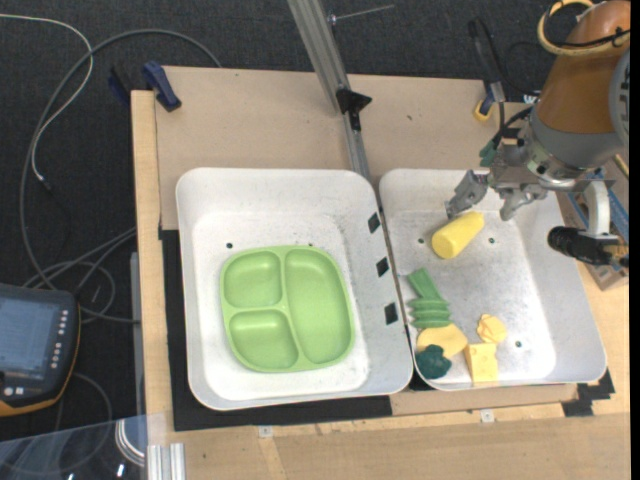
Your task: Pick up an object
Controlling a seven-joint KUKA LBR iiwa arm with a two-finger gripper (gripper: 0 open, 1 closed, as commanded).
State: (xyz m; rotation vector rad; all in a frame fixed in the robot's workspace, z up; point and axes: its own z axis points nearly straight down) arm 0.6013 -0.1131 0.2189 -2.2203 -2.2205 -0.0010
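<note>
The gripper (492, 198) hangs over the far part of the right bin (560, 298), its two fingers (462, 196) spread apart with nothing between them. Just below the left finger lies a yellow cylinder (458, 236), tilted on the bin floor, close to the fingertip; whether the two touch cannot be told. Above the gripper rises the grey arm (565, 133) with its orange band (590, 68), reaching in from the right edge.

Toward the near end of the same bin sits a cluster of small toys: a green ridged piece (428, 300) by the left wall, a yellow chunk (443, 340) just below it, a dark green lump (434, 363) at the near corner, a yellow block (482, 361) beside that, and a small yellow-orange piece (491, 327) just above the block.

The left bin (200, 218) holds a light green divided plate (288, 308) with three compartments, lying flat near its middle. Both bins rest side by side on a wooden bench (260, 118). A metal pole (320, 38) slants across the far side of the bench, and a handheld control pad (35, 343) lies on the dark floor to the left, among loose cables (60, 98).
</note>
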